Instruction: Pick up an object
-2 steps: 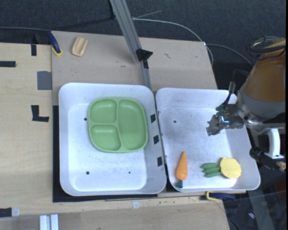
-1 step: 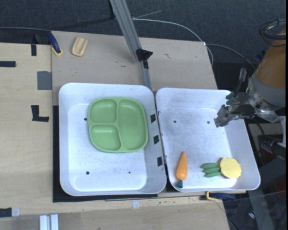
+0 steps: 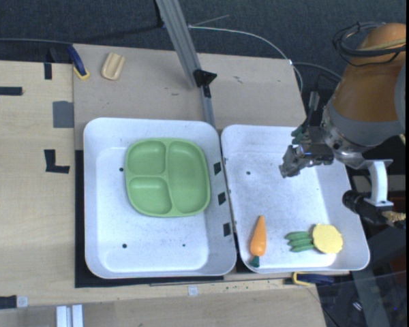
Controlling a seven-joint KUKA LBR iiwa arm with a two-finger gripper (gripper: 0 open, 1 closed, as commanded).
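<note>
The gripper hangs over the upper middle of the right bin, right of the frame's centre; whether it is open or closed cannot be told at this angle, and nothing is seen held in it. Above and to its right, the grey arm with its orange band fills the upper right of the frame.

Three toys lie along the lower edge of the right bin, well below the gripper. A carrot lies nearly upright in the frame at the bin's lower left, its green end toward the bottom rim. To its right lies a green pea pod, and touching the pod's right end is a yellow, roughly round piece in the bin's lower right corner. The bin floor directly under the gripper is bare white.

The left bin, in the centre-left of the frame, holds a green divided plate with three compartments, lying flat in the bin's upper half.

On the wooden bench beyond the bins, a small tan block lies at upper left. A grey pole slants down from the top centre to the gap between the two bins.
</note>
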